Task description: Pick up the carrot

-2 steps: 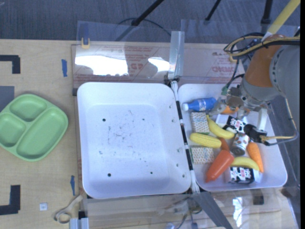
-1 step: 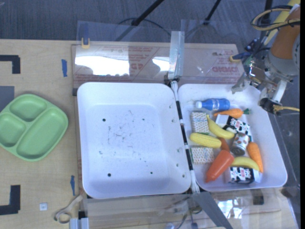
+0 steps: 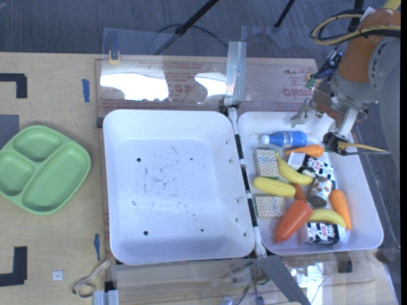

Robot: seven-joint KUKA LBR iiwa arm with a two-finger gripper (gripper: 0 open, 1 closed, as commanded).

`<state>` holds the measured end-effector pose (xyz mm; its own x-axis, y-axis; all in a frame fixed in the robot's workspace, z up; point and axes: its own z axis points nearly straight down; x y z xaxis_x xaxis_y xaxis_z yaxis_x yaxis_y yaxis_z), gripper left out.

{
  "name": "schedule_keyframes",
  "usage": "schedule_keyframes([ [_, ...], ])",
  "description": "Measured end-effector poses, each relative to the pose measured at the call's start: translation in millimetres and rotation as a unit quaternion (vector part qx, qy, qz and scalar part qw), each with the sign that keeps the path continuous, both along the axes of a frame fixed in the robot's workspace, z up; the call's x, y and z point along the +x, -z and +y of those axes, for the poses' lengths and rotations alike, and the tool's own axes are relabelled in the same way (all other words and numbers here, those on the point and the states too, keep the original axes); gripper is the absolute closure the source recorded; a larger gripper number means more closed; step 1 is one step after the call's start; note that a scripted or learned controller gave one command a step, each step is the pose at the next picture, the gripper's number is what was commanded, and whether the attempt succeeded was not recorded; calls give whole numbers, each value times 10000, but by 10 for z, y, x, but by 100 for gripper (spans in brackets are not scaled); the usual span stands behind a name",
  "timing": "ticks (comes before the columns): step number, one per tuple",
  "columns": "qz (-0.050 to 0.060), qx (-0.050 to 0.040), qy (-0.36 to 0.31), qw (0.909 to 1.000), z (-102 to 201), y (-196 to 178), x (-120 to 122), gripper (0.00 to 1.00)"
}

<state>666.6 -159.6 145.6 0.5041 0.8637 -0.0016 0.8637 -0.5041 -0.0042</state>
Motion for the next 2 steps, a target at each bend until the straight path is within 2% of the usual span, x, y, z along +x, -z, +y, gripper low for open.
schedule_keyframes([
  [1,-14,4,-286,9996,-271,31,-852,0],
  [2,-294,-20,364,9989,-195,385,-1320,0],
])
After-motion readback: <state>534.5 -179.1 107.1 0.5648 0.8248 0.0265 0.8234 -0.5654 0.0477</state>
